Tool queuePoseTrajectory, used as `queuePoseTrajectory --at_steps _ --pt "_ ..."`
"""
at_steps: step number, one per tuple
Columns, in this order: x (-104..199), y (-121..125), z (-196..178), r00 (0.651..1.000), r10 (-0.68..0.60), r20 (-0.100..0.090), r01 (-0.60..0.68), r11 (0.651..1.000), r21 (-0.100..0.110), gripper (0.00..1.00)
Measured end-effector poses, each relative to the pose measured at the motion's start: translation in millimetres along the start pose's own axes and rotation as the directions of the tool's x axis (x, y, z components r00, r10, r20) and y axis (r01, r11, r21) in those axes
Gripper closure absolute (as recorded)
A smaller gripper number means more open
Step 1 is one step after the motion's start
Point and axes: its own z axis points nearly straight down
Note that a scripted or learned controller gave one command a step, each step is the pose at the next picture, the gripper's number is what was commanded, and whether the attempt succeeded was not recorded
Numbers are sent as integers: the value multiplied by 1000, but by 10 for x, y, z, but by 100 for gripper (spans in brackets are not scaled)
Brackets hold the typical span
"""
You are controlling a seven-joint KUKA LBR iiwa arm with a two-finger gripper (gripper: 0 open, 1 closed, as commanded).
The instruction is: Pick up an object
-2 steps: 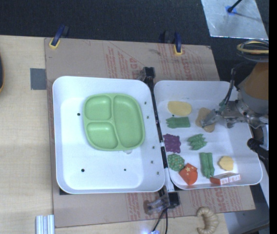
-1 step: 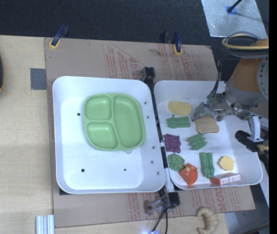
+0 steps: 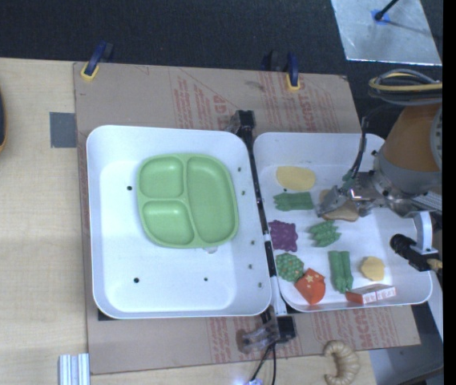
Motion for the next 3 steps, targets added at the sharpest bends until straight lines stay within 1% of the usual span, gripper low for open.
queuePoseTrajectory --at_steps 1,2,3 --pt "-7 17 -110 1000 -3 1 3 1000 -2 100" --pt "286 721 -742 1000 -5 2 5 1000 -15 100" --pt "663 840 -1022 1000 -4 1 4 1000 -8 100"
